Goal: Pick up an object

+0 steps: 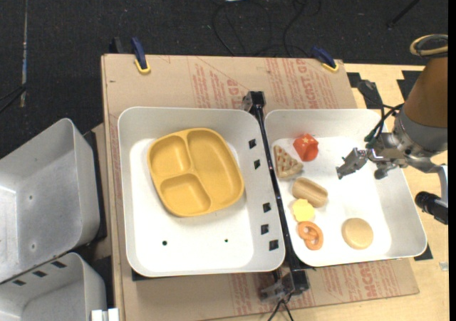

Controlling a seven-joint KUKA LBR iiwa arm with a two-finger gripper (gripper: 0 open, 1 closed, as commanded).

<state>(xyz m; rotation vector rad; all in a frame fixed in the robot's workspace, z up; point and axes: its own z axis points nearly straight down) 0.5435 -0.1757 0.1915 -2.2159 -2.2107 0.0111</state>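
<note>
The right bin (377, 127) holds several toy foods: a red pepper (306, 146), a waffle wedge (287, 161), a hot dog bun (310, 191), a yellow cheese piece (303, 210), an orange pretzel (311, 235) and a tan round bun (357, 233). My gripper (350, 164) hangs over the right bin's middle, right of the pepper and waffle, with nothing between its dark fingers.
The left bin (135, 241) carries a yellow divided plate (194, 171). A black divider (271, 184) runs between the bins. Grey tubs (43, 191) stand off the bench to the left. The arm (427, 113) enters from the right edge.
</note>
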